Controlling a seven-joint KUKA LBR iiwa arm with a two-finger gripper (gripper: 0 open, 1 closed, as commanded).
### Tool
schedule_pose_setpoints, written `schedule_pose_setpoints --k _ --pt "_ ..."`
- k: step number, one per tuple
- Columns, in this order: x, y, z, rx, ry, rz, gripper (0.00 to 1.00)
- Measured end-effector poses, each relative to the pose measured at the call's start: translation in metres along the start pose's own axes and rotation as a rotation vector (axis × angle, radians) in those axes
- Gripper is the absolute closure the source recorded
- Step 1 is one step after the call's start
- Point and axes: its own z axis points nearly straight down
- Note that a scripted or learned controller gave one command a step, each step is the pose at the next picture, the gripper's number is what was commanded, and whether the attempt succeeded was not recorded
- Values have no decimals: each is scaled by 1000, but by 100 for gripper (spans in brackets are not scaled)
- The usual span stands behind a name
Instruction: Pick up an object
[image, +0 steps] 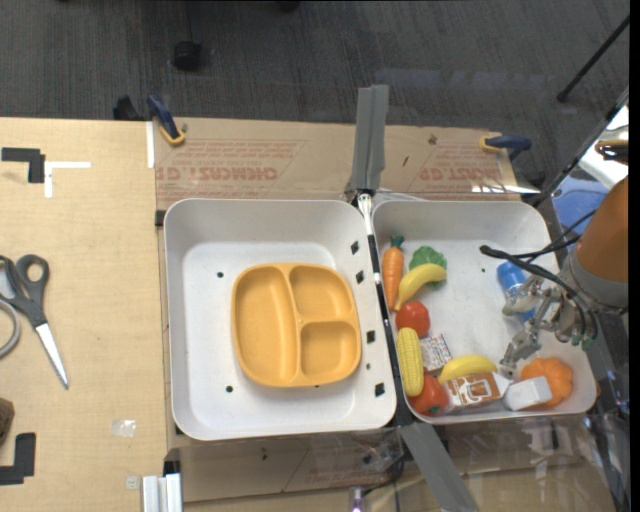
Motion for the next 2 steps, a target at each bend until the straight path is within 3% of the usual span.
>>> schedule_pose_setpoints --k 1,2 --pt "52 36 0 1 -4 225 0" --pt "47 -5 0 1 -2 305 0"
